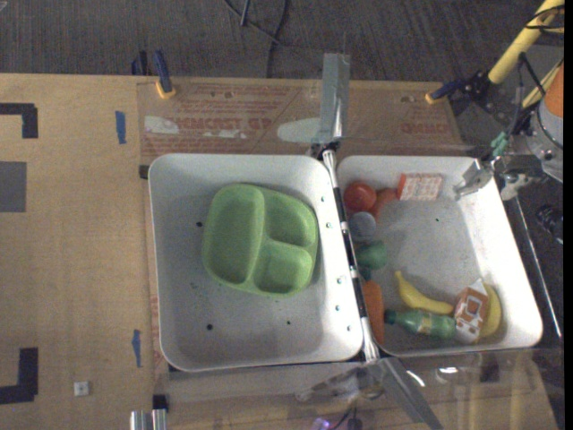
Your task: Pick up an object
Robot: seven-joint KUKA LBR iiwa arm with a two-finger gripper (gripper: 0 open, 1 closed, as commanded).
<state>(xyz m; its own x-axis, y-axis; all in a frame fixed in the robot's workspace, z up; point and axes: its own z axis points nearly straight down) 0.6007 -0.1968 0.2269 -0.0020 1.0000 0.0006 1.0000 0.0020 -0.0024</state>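
Cardboard sheeting covers the bench, blue tape tabs here and there, dark carpet and a cable beyond, and two shallow white bins sit side by side. Over in the left bin [179, 321] lies a glossy green divided plate [261, 238], three compartments, rounded corners. All the pickings are in the right bin [515, 267]: a red tomato [360, 195] and small round pieces along the dividing wall, an orange carrot [373, 305] lower down, a curved yellow banana [421, 297], a green bottle [423, 323] lying on its side with its long axis running left-right, a small carton [470, 310], and a flat red-and-white box [420, 186] at the far edge. And the gripper [473, 179] hangs at the bin's upper right rim, nothing visibly held; how far its fingers are spread I can't tell from up here. Nearest target looks to be that box, just to its left; the rest lie below and leftward, so a reach down into the bin is my guess.
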